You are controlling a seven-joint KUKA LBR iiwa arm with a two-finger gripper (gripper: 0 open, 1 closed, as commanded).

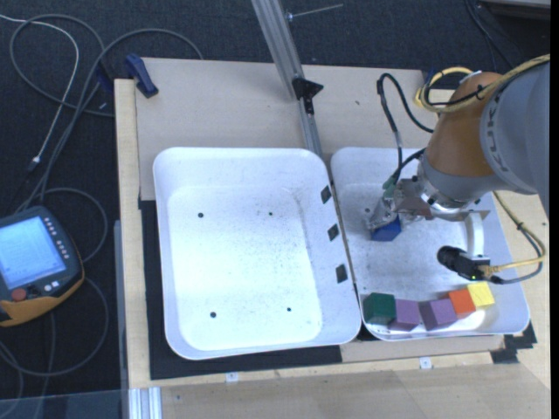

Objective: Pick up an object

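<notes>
Sitting on the floor of the right-hand bin (349, 182), towards its middle-left, a small blue object (386, 229) lies directly under the tip of the arm (489, 138). The gripper (385, 214) points down and to the left at it, and its metal fingers seem to come right down to the blue object's upper edge, but from where I stand I cannot tell whether the jaws are spread or closed, or whether they have any hold on it. Along the near edge of the same bin a row of blocks lies close together: a green block (379, 306), a purple block (407, 312), a second purple block (439, 311), an orange block (462, 303) and a yellow block (481, 296), each just beside its neighbour and well apart from the blue object. A black cylindrical part (458, 261) on a cable hangs from the wrist, between the blue object and the row of blocks. The left-hand bin (166, 173) lies just beside the right one, touching or nearly so along the shared edge. Both bins rest on the pale wooden table (218, 103). A slanted metal pole (275, 33) comes down to the table behind the bins, and a handheld control pendant (31, 260) with a lit screen lies on the dark carpet off to the left, amid cables.
</notes>
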